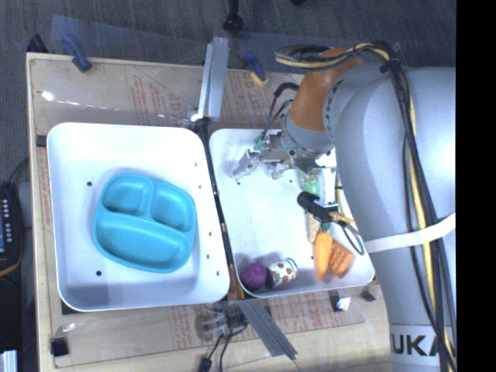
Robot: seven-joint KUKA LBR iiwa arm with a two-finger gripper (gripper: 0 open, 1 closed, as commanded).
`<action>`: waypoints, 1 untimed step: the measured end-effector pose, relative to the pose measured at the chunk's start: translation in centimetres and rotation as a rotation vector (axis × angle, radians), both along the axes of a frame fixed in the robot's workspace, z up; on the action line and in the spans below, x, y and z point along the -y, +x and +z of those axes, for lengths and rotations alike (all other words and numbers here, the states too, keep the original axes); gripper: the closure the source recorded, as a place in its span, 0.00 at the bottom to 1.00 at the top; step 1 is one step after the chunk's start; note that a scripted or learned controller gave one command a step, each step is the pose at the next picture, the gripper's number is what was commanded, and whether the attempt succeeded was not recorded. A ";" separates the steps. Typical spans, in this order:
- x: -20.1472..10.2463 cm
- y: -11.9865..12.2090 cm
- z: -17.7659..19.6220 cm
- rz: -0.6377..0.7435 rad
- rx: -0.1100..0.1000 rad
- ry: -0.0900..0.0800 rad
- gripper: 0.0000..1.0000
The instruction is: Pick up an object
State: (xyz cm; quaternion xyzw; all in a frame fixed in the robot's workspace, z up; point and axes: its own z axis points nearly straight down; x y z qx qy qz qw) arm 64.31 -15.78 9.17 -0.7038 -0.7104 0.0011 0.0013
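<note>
Two bins sit side by side on the counter (pixel 116 76). The left bin (pixel 70 149) holds a divided tray (pixel 145 222). Along the right bin's (pixel 256 215) near edge lie a round fruit (pixel 253 274) and a small can (pixel 284 271), touching, with a carrot (pixel 322 254) at their right.

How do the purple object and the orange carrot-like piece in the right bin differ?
Colour: the purple object is dark purple; the carrot-like piece is orange.
Shape: the purple object is round, the carrot-like piece long and tapered.
Place: the purple object lies at the near left corner beside a small patterned can; the carrot-like piece lies by the right wall, next to an orange block.
Both rest in the right bin, apart from the gripper.
</note>
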 end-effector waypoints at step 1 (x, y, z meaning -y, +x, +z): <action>-1.2 -6.0 0.0 -0.001 -0.001 0.001 0.00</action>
